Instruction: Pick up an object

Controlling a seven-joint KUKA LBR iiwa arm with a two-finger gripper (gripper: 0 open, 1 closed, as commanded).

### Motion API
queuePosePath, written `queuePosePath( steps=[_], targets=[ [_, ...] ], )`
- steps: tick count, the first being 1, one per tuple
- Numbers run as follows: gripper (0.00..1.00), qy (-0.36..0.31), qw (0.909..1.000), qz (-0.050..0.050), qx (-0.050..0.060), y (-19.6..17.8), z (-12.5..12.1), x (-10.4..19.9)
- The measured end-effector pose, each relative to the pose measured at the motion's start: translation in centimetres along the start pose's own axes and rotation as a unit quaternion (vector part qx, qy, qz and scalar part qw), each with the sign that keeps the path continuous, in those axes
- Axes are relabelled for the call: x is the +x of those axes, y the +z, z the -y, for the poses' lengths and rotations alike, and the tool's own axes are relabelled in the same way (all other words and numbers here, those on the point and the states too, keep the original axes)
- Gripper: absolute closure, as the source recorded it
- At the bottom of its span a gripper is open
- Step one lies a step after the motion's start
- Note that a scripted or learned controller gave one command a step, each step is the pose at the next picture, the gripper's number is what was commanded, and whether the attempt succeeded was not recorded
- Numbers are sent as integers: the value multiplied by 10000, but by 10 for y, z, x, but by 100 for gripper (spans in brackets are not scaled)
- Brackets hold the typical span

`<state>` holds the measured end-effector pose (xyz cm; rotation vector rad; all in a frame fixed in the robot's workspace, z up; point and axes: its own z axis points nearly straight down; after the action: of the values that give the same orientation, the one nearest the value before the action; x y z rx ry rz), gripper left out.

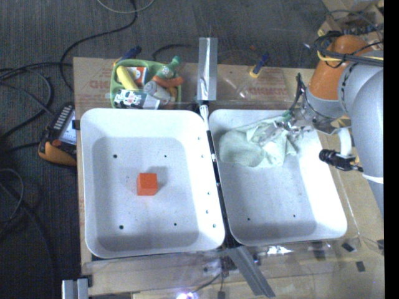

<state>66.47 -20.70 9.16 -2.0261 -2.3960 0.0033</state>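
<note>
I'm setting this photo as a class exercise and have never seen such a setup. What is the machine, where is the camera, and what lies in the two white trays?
The camera looks down at a slant on a bench. The grey machine with an orange band is a robot arm reaching in from the right. Its gripper sits over the right bin, against a pale crumpled cloth; whether it grips the cloth can't be told. The left bin holds a small orange cube. Behind the bins, a green basket holds assorted small items.
</note>
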Motion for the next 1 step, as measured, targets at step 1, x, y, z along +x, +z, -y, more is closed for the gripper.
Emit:
queuePosePath(
  steps=[1],
  targets=[
    [0,-126,9999,45,-9,0,-5,8]
  ],
)
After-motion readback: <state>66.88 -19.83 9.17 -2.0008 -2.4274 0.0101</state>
